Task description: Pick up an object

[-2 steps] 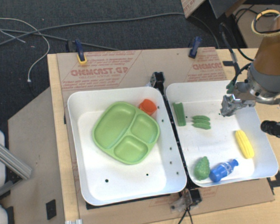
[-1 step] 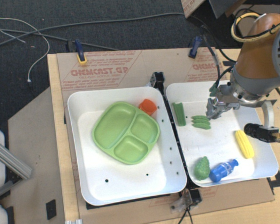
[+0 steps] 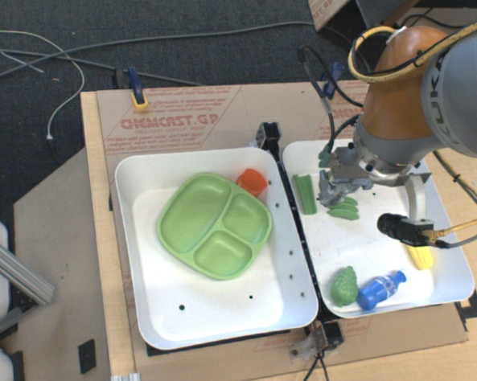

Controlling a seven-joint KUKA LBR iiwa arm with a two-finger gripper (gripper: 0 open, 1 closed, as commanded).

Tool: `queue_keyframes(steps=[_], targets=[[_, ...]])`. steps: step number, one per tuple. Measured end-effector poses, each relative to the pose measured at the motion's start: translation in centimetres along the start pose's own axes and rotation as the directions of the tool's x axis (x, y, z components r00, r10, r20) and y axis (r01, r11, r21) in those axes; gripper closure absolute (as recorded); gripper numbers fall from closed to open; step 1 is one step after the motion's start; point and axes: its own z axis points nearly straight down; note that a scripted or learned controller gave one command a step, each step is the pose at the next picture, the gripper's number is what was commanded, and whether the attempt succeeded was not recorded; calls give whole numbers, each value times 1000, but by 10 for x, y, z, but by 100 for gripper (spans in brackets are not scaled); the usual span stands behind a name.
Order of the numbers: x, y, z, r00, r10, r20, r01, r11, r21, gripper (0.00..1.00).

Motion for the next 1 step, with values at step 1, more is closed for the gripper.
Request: queue_keyframes(steps=[1], targets=[[57, -13, -3, 1000, 0, 0, 0, 1000, 1, 100]])
